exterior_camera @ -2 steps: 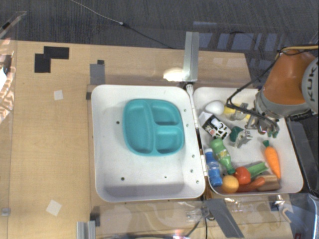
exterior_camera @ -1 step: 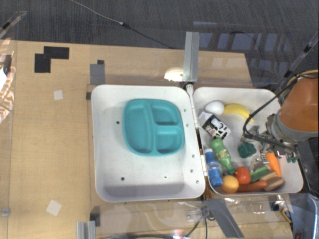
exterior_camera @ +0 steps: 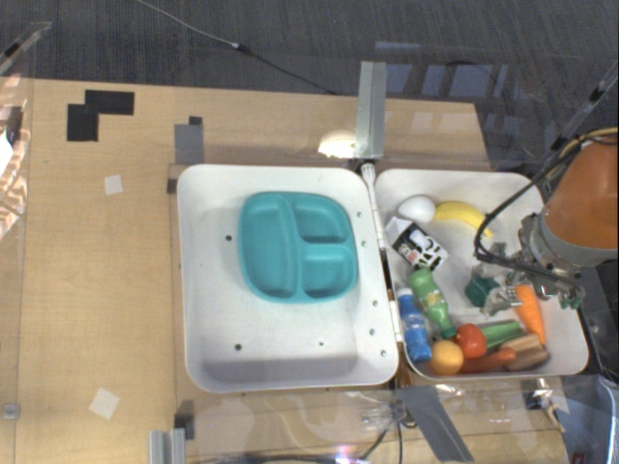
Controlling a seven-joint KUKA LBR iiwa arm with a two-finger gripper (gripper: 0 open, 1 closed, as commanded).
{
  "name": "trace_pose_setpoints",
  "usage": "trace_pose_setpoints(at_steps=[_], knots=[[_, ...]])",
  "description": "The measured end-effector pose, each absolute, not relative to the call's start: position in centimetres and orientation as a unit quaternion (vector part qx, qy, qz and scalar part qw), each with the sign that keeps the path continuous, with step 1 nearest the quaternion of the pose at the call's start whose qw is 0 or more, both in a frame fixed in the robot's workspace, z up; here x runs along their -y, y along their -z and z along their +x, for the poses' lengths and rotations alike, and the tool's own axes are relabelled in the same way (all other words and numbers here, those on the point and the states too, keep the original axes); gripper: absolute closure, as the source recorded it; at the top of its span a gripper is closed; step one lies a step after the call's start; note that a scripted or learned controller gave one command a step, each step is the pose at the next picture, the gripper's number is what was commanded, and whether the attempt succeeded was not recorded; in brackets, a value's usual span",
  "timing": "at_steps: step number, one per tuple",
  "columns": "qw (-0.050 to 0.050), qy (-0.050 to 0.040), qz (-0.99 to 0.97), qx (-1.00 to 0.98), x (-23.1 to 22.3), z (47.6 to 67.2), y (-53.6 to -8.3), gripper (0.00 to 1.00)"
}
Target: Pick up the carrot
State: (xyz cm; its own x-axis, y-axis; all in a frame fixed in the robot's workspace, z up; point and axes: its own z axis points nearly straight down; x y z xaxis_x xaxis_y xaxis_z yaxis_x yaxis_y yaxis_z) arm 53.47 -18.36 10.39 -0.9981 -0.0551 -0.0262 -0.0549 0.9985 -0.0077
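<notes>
Camera view from above puts the carrot (exterior_camera: 530, 313) in the right bin (exterior_camera: 580, 356), close to that bin's right wall, among a crowd of toy food. Its long axis runs roughly up and down the picture, tilted a little, with the thicker end toward the lower edge, where it nearly meets a brown piece (exterior_camera: 527, 356). The hand (exterior_camera: 503, 296) sits just beside the carrot, on its left, low over the bin, with the arm's orange band (exterior_camera: 585, 201) above and to the right. So the carrot lies a touch to the right of the hand, toward the wall. The metal parts there are small and blurred; I cannot tell whether the hand is spread or pressed together, and nothing clearly sits between its tips. A dark green piece (exterior_camera: 478, 288) lies just left of the hand.
</notes>
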Motion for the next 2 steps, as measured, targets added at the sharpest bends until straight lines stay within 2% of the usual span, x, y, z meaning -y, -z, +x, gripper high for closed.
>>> trace_pose_setpoints(at_steps=[1, 2], knots=[[0.008, -0.0006, -0.011, -1.0, 10.9, 55.0, -15.4, 1.0], [0.008, 0.0015, 0.036, -0.999, 17.7, 50.8, -9.5, 1.0]])
